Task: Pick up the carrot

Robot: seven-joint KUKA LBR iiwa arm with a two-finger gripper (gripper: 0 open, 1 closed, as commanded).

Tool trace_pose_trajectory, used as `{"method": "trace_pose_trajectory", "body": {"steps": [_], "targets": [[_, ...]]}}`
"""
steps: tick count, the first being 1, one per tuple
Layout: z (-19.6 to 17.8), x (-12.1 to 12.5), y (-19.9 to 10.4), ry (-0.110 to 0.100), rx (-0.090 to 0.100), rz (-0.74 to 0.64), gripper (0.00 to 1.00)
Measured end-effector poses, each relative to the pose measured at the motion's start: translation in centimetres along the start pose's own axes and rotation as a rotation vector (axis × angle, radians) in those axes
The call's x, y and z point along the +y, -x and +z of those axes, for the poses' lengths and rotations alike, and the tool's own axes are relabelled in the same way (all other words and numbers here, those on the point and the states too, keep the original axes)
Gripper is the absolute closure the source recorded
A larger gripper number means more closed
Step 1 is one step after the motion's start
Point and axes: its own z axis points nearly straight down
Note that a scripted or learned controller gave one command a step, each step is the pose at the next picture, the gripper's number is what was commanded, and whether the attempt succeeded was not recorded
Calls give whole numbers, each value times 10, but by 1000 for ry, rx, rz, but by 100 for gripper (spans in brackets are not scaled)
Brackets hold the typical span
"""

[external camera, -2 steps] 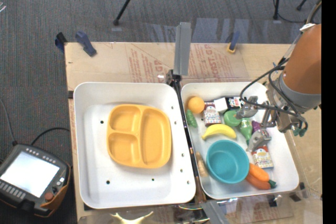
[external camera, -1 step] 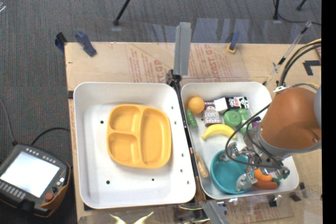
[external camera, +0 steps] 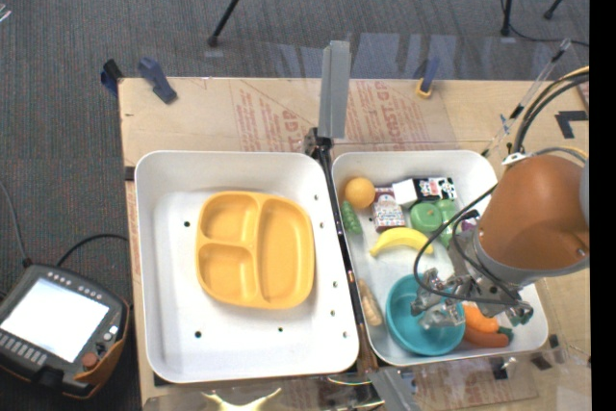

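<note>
**Carrot not yet lifted, gripper low over right bin**

Gripper hung in the right bin, at approx 5 o'clock of that bin, just over the teal bowl. The carrot lay flat at the bin's 5 o'clock corner, just beside the bowl at the bowl's 3 o'clock, orange body w/ green tip pointing toward 4 o'clock. It sat on the bin floor, partly under the wrist hardware. Couldn't tell whether the jaws were open or closed; metal parts overlapped and hid the gap. Nothing showed between them, so no grasp claimed.

Other stuff in the right bin: banana near centre, orange ball at 10 o'clock, small boxes at 12. Left bin carried the yellow divided plate.

Judgement: task was early-to-mid. Approach looked done, arm roughly at the carrot. Left to do: close on the carrot, lift it clear. Bowl rim so near could foul the grip.
</note>
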Motion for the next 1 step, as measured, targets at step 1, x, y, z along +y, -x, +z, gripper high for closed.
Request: {"method": "trace_pose_trajectory", "body": {"steps": [1], "targets": [[-59, -61, -12, -2, -2, -168, 100]]}}
